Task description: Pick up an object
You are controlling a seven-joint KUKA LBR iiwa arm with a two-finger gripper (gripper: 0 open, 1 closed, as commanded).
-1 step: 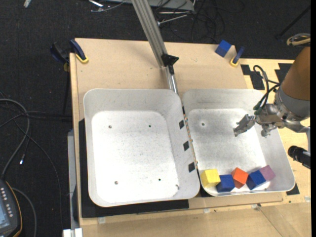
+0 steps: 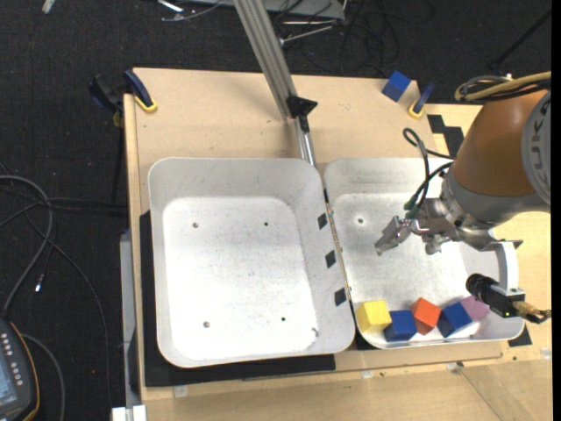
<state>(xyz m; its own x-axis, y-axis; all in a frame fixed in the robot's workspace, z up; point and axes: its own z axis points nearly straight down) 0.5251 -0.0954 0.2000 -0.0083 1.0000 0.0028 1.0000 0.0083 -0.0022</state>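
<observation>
Along the near wall of the right bin lies a row of small blocks: a yellow block, a blue block, an orange block, a second blue block and a pale purple block. My gripper hangs over the middle of that bin, well behind the row and above the bare floor. Its two fingers stand apart, so it is open, with nothing between them. The arm's orange band rises to the right.
The left bin sits alongside, sharing a middle wall with black tape marks. A slanted metal pole reaches down to the bins' far edge. A loose blue block and blue-yellow clamps lie on the wooden bench.
</observation>
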